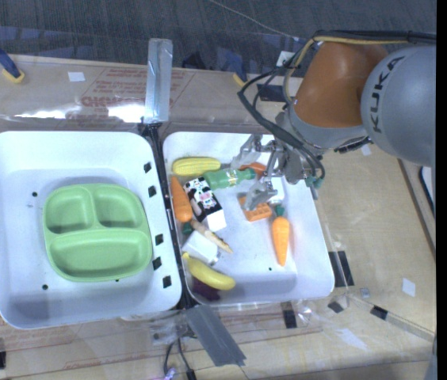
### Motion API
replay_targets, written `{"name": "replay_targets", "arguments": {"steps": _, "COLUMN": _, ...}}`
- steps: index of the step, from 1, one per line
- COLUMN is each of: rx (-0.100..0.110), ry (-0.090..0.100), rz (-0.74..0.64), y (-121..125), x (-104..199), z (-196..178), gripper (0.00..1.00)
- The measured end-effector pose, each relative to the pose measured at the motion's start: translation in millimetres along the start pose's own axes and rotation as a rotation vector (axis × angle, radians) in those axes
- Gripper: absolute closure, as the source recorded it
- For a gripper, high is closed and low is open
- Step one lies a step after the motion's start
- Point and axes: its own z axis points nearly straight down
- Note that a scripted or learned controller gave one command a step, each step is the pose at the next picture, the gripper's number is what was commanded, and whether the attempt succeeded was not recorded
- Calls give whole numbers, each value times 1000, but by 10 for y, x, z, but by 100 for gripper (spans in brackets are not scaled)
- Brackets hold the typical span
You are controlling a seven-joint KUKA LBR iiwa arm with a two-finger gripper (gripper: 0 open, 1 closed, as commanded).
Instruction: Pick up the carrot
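Observation:
The carrot (280, 240), orange with a small green top, lies lengthwise near the right wall of the right bin (319, 248). My gripper (258, 174) hangs over the upper middle of that bin, up and to the left of the carrot and apart from it. Its two metal fingers (266, 188) stand open, and nothing is held between them. A small orange block (256, 207) lies just below the lower finger. A green bottle-like toy (230, 178) lies by the gripper's left side.
The right bin also holds a yellow corn cob (196, 165), a long orange piece (180, 199) along the left wall, a black-and-white toy (201, 195), a white piece (200, 248) and a banana (210, 274). A green divided plate (95, 232) sits in the left bin (1, 212).

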Motion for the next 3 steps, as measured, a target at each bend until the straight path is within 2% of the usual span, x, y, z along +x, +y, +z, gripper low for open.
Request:
{"name": "replay_targets", "arguments": {"steps": 1, "rx": -2, "ry": 3, "rz": -211, "y": -333, "x": 93, "z": 781, "gripper": 0}}
{"name": "replay_targets", "arguments": {"steps": 2, "rx": -1, "ry": 1, "rz": -344, "y": -603, "x": 551, "z": 1000, "gripper": 0}}
{"name": "replay_targets", "arguments": {"steps": 3, "rx": 1, "ry": -4, "rz": -353, "y": -579, "x": 523, "z": 885, "gripper": 100}}
